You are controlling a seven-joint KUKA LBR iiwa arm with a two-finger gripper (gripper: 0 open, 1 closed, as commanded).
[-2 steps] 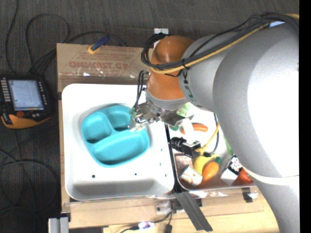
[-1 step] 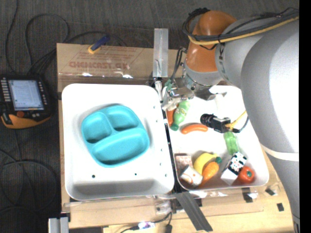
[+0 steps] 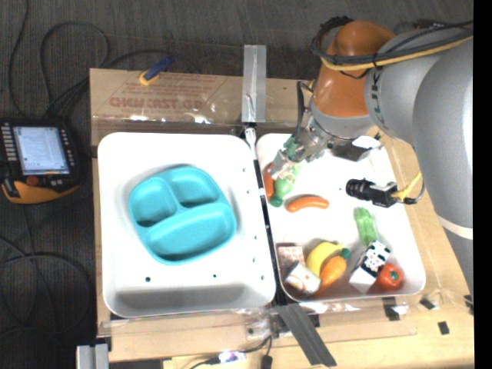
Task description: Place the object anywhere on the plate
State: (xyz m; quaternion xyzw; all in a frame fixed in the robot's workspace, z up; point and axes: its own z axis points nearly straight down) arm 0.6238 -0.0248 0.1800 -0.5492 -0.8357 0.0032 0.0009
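Gripper (image 3: 283, 167) low in right bin (image 3: 407, 229), fingers clamped on green object (image 3: 284, 184), top half hidden. Blue plate (image 3: 182, 212) in left bin.

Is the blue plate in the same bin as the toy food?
No. The turquoise three-compartment plastic plate lies in the left white bin; the toy food sits in the right white bin.

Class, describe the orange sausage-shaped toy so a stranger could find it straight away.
Look in the right white bin, in its upper half. Just below the gripper lies the orange sausage-shaped toy, lengthwise across the floor. Alone among its neighbours, it is long, smooth and plain orange.
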